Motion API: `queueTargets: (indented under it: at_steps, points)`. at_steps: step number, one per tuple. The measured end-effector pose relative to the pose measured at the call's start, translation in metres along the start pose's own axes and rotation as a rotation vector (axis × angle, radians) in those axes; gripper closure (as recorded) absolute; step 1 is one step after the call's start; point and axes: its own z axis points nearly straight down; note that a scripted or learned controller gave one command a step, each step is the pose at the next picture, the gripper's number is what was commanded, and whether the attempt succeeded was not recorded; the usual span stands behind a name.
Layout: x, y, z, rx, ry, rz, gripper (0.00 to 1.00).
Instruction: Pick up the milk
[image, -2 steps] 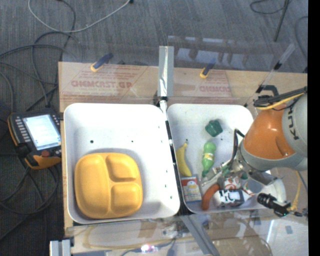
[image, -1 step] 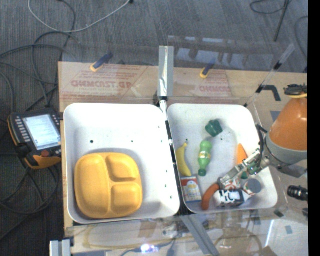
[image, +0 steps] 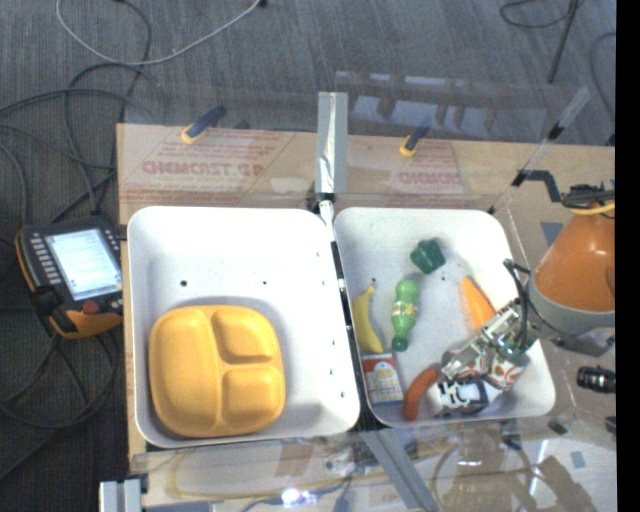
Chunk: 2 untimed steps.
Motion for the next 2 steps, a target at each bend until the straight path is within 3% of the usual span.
queueTargets:
  at_steps: [1, 2]
  points:
    - [-0.002, 0.051, -0.084, 0.017, 0.010, -0.114, 0.00]
    - [0.014, 0.089, -0.099, 0.017, 0.011, -0.313, 0.00]
